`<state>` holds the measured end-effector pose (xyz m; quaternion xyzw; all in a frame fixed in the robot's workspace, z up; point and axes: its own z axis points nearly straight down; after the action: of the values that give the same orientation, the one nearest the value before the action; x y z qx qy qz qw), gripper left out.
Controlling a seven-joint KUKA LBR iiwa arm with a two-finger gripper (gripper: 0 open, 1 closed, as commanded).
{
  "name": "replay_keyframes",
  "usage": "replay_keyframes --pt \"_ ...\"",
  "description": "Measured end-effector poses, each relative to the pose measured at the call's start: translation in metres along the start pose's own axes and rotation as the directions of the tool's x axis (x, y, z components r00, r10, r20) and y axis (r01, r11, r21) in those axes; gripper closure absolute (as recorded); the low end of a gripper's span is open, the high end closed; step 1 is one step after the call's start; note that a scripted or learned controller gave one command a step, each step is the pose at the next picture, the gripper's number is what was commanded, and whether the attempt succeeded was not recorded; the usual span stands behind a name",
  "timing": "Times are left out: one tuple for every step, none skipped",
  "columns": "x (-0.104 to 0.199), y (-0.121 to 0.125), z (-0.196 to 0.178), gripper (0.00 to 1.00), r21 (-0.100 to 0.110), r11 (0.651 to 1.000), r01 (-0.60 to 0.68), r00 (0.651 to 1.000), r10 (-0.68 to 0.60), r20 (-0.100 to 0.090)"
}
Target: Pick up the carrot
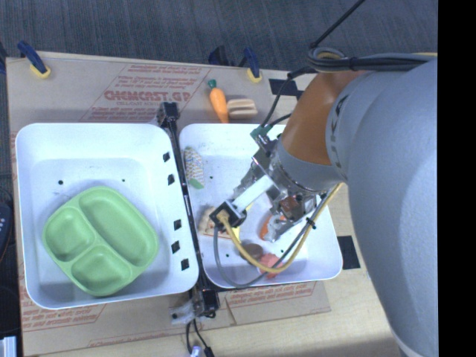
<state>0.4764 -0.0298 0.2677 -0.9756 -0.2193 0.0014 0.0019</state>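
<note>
The carrot [218, 103], orange with a green tip, lies on the cardboard just behind the right bin's far rim, outside both bins. It touches or nearly touches a tan block [242, 109] on its right. My gripper [285, 216] hangs low over the middle of the right bin [223, 140], well in front of the carrot and to its right. The grey wrist and its cables hide most of it. Small reddish and pinkish items [256, 253] lie just beneath and in front of it.
A green divided plate [100, 240] sits in the left bin [44, 147]. A pale corn-like piece [195, 166] lies near the right bin's left wall. A yellow cable [245, 253] loops over the bin floor. Blue clamps [35, 59] hold the cardboard's far edge.
</note>
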Motion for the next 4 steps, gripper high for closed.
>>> replay_keyframes --pt "-0.003 0.005 0.043 0.0 0.002 0.855 0.519 0.855 -0.519 0.002" --pt "0.069 0.05 0.076 0.0 0.0 0.928 0.373 0.928 -0.373 0.002" --pt "0.111 0.073 0.076 0.0 0.0 0.973 0.233 0.973 -0.233 0.002" --pt "0.133 0.093 0.076 0.0 0.0 0.995 -0.101 0.995 0.101 0.001"
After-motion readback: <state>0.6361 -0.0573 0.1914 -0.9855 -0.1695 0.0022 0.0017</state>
